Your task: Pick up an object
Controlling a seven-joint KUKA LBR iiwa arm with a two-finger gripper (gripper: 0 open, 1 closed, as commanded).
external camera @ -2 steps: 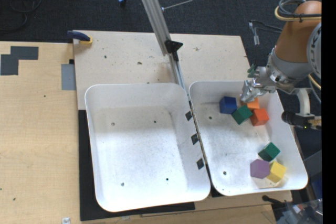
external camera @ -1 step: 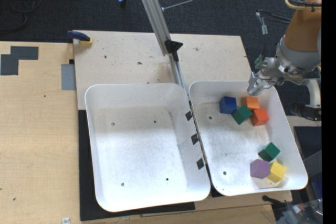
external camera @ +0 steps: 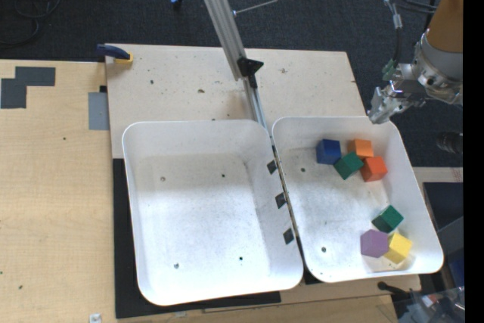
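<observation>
The right bin holds several small blocks. Near its far side a blue block, an orange block, a green block and a red-orange block are bunched together. Toward the near right corner lie a second green block, a purple block and a yellow block. My gripper hangs at the bin's far right corner, just above the rim, apart from every block. Nothing shows between its fingers.
The left bin sits beside the right one, with small black clips along the shared wall. A slanted aluminium rail rises behind the bins. A blue and yellow clamp lies at the bench's far left corner.
</observation>
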